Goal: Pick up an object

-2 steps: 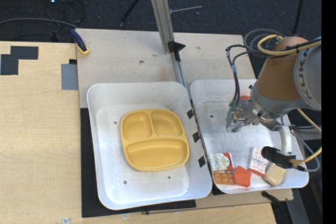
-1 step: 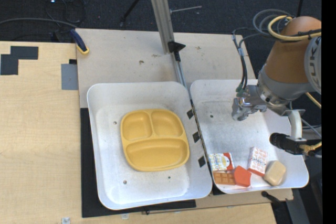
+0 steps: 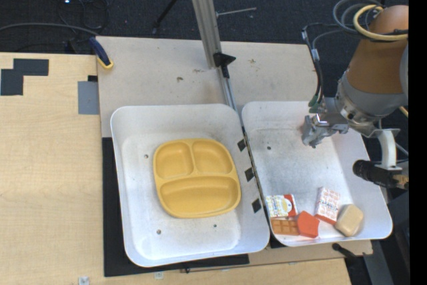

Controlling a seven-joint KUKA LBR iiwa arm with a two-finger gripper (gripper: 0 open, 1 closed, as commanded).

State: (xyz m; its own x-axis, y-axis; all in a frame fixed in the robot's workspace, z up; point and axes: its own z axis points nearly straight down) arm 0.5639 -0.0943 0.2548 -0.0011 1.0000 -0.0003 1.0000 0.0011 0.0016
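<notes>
My gripper (image 3: 312, 135) hangs over the upper right part of the right bin (image 3: 287, 143), with nothing visible between its fingers. Along that bin's front edge lie a small printed box (image 3: 281, 205), a waffle-like brown piece (image 3: 285, 227), an orange block (image 3: 307, 224), a red and white packet (image 3: 327, 203) and a tan bread-like lump (image 3: 349, 219). All of them sit well below and to the front of the gripper. A yellow divided tray (image 3: 197, 177) rests in the middle of the left bin (image 3: 133, 143).
An aluminium post (image 3: 205, 20) stands behind the bins, with a thin rod running down to the gap between them. Black clips (image 3: 248, 173) sit on the shared bin edge. A light wooden tabletop (image 3: 47, 163) lies to the left.
</notes>
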